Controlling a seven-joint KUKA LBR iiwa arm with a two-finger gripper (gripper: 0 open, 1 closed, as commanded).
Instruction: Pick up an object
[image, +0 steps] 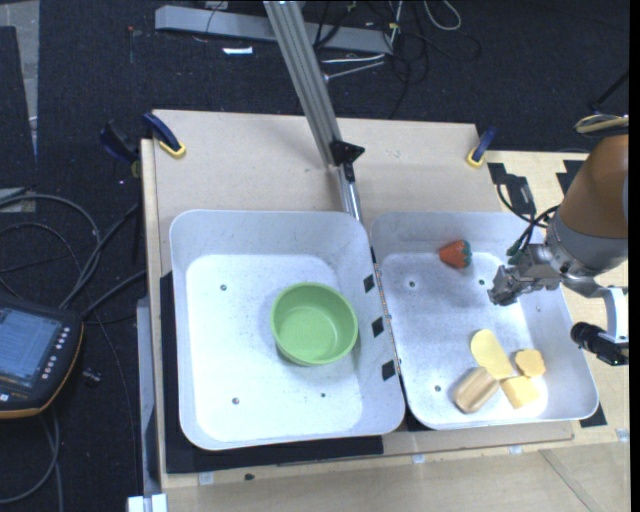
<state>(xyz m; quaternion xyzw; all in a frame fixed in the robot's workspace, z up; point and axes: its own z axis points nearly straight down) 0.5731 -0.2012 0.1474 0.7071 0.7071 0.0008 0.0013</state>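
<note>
Green bowl (315, 323) in the left bin (200, 300); food pieces in the right bin (420, 300).
No writing is legible. The strawberry (455, 254) lies just left of the pincer (500, 290), apart; yellow pieces (498, 372) lie below it. Its grip can't be told.

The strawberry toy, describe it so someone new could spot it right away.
Look at the right-hand bin, toward its far edge, just left of the claw. The strawberry toy lies alone there, small and red; the other pieces, the yellow and tan foods, cluster at the near corner.

Tan bench (260, 170), two white bins (200, 300) side by side
</note>
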